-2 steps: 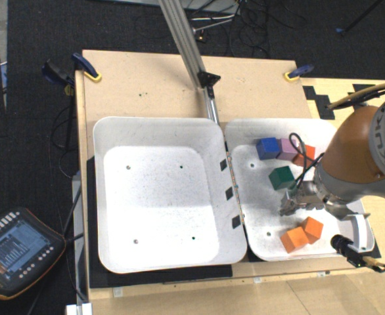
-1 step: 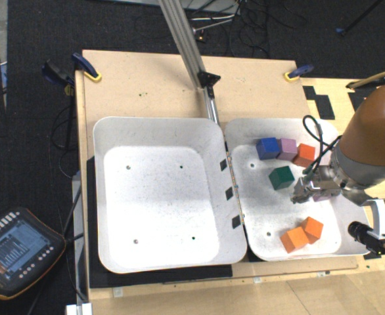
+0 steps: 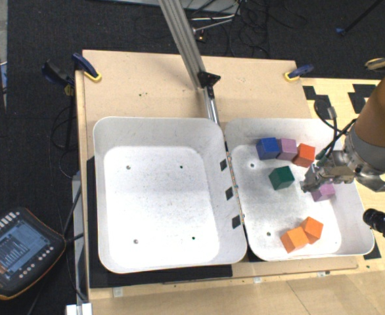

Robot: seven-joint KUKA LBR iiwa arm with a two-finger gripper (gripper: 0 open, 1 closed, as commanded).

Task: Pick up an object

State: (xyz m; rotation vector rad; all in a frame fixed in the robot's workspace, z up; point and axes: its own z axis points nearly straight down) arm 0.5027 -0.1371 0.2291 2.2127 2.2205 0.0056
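Purple block (image 3: 324,191) (partly hidden) in right bin (image 3: 258,241).

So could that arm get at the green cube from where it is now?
Probably yes. The green cube sits apart from the other blocks in the right bin, with bare floor around it and nothing over it. The gripper hovers just to its right, beside a purple block.

2 white bins (image 3: 113,136); blue block (image 3: 267,147), green block (image 3: 282,177), 3 orange (purple ones too).

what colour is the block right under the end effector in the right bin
Light purple, beside the end effector, seen in the camera view.
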